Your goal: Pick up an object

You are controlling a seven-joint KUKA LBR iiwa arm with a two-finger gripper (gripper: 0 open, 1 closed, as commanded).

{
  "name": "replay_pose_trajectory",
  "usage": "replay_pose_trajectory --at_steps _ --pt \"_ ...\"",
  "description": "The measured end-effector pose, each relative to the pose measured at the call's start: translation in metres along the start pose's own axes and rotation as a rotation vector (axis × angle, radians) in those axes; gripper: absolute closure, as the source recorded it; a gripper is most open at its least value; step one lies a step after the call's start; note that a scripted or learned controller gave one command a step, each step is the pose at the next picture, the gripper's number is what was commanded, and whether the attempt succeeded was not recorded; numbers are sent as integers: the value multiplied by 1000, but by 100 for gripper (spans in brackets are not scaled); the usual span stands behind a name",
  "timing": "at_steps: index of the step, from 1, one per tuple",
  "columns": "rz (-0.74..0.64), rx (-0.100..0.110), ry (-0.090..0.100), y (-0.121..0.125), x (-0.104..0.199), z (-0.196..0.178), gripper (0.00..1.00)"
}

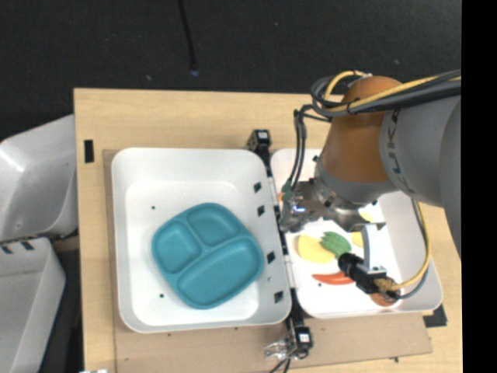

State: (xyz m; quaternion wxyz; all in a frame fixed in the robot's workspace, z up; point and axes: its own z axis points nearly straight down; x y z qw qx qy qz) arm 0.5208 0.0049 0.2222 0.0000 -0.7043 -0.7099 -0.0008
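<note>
Yellow, green and red toy food pieces lie together on the floor of the right-hand white bin (404,301), and any of them could be the object to pick. A yellow piece (309,247), rounded like a lemon, sits toward the bin's nine o'clock side. A green leafy piece (336,242) touches it at three o'clock. A red piece (332,279), long and thin like a chilli pepper, lies just at six o'clock of the yellow one.

At twelve o'clock of these pieces hangs the arm's wrist (353,150), with its orange band and a grey body, cables looping off its top. The gripper (314,212) sits under the wrist, right above the yellow and green pieces; whether it is open or closed cannot be told, and nothing is seen held. A black attachment (359,273) with a cable runs toward five o'clock, just beside the red piece.

At nine o'clock, the left-hand white bin (132,185) holds a teal divided plate (206,253) with three compartments, lying flat near the bin's centre. Both bins rest on a light wooden bench (186,115).
</note>
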Motion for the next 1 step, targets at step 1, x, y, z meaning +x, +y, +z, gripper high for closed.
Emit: replay_pose_trajectory --at_steps 1 --pt "1 0 0 6 42 -6 100"
